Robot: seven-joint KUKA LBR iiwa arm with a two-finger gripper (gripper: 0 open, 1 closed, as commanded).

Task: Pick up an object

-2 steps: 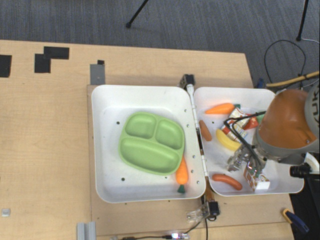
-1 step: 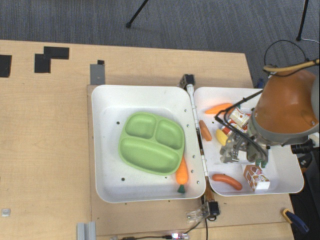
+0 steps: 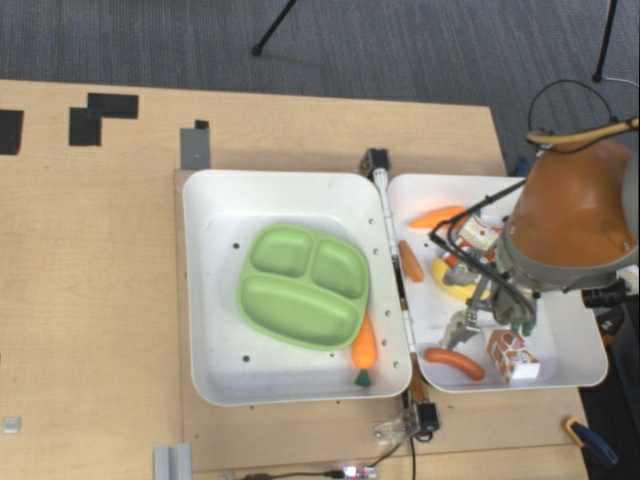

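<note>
We take the red sausage [image 3: 455,362] as the likeliest target: it lies flat on the floor of the right bin [image 3: 590,363], toward that bin's 7 o'clock corner, just below the gripper [image 3: 462,330]. It looks like a light toy, probably smooth plastic and stiff enough not to sag, so we judge it will slip if taken by an end; a grip across its middle, over the narrow width, seems best. The fingers hang just above its 12 o'clock side, slightly spread as far as we can make out, with nothing between them; whether a tip touches the sausage we cannot tell.

At 3 o'clock from the sausage stands a small red-and-white carton [image 3: 513,355]. Toward 12 o'clock lie a yellow piece [image 3: 455,280], a second sausage [image 3: 410,262] and an orange carrot [image 3: 438,216]. In the left bin [image 3: 205,268] rest a green divided plate [image 3: 303,286] and another carrot [image 3: 364,346]. Both bins sit on the counter [image 3: 90,298].
</note>
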